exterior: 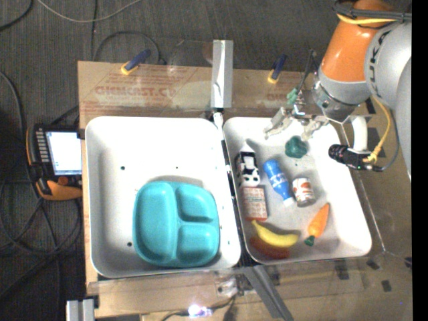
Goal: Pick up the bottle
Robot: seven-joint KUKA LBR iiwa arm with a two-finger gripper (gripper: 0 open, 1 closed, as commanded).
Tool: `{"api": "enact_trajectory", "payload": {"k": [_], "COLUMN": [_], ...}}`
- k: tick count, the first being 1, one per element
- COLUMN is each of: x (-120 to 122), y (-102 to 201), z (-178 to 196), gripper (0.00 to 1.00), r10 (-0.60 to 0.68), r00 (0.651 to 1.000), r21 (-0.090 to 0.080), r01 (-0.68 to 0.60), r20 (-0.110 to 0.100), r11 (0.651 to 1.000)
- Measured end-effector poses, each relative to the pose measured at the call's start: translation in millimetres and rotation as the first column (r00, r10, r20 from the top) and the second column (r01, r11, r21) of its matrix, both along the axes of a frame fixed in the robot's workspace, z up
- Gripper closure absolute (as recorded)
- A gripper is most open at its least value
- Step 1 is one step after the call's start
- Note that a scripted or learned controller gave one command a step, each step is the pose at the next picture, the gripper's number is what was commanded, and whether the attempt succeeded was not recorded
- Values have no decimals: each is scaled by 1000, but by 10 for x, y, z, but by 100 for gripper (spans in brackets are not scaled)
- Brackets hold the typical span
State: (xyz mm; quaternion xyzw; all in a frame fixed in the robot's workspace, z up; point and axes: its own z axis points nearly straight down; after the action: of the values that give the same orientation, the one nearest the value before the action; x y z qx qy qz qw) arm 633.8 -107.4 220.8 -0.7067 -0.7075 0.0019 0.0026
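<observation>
Right bin holds everything loose; using the blue bottle as reference. Bottle lies on its side near the middle of the bin floor, white cap toward the lower right, body angled up-left. Just left of it: a black-and-white cow-pattern carton with a flat reddish-labelled box directly below that, both hugging the divider wall. Just right of the bottle, close to touching its cap end: a small can with red and white label. Further lower right: a carrot, tilted. Below the bottle: a banana lying across a reddish item at the front wall. Above-right of the bottle: a small teal lump. Left bin carries only a teal compartment tray, well apart from the bottle. Pincer sits above-right of the bottle, over the bin's back edge, just above the teal lump; fingers spread apart, released, nothing between them. Not touching the bottle. Can and carton crowd the bottle on both long sides; top access looks unobstructed.
</observation>
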Motion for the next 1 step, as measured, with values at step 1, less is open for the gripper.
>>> {"api": "enact_trajectory", "payload": {"k": [1], "x": [273], "y": [334], "z": [-146], "gripper": [0], "r10": [-61], "r00": [998], "r21": [-1], "r01": [61], "r20": [0], "r11": [998]}}
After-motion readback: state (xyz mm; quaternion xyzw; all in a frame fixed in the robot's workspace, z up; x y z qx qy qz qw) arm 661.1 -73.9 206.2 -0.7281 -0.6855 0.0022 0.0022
